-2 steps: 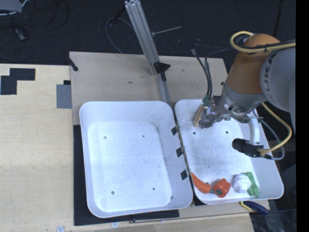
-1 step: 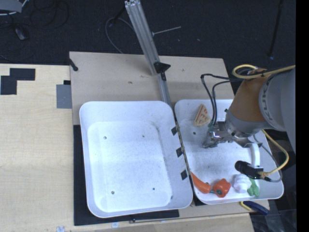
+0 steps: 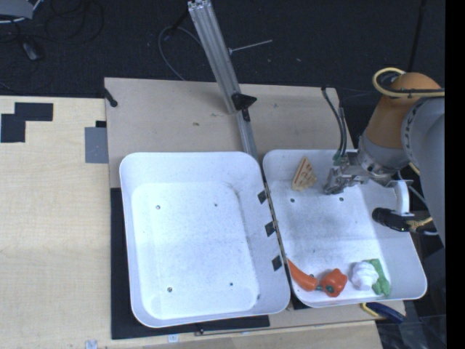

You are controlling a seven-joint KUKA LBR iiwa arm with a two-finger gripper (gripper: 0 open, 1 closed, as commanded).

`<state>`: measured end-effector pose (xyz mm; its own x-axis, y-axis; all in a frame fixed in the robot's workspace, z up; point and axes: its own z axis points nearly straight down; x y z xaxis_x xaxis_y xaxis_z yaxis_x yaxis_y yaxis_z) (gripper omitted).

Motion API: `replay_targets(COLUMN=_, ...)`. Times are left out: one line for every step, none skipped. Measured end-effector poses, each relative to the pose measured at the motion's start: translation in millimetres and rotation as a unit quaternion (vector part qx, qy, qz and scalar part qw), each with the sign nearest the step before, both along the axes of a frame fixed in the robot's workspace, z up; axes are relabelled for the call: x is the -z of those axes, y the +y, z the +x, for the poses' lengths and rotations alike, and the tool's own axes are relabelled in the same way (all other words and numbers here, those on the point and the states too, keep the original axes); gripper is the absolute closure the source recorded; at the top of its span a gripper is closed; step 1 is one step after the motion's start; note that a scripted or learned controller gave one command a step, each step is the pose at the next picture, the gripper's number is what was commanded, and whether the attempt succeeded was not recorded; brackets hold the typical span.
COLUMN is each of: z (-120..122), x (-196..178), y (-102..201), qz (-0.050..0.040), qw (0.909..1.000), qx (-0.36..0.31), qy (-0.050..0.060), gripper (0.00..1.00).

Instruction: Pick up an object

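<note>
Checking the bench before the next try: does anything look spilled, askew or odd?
Nothing stands out. The tan wedge lies beside the claw; the orange-red pieces and white-green item lie inside the right bin.

Dark floor (image 3: pixel 327 20), pale wooden bench (image 3: pixel 51 217)

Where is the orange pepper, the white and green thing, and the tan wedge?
orange pepper (image 3: pixel 333 281), camera view, on its round body.
white and green thing (image 3: pixel 363 274), camera view, on its white part.
tan wedge (image 3: pixel 304 173), camera view, on its ridged face.
</note>
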<state>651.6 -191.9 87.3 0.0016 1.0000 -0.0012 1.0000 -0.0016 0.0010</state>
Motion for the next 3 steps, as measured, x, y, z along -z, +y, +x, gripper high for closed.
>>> replay_targets(z=10.5, x=-0.5, y=9.6, qz=0.0002, qw=1.0, qx=-0.001, qy=0.0, gripper=1.0)
replay_targets(z=-26.1, x=0.2, y=-26.8, qz=0.0002, qw=1.0, qx=0.0, qy=0.001, gripper=1.0)
replay_targets(z=1.4, x=0.0, y=-21.5, qz=0.0005, qw=1.0, qx=-0.001, qy=0.0, gripper=1.0)
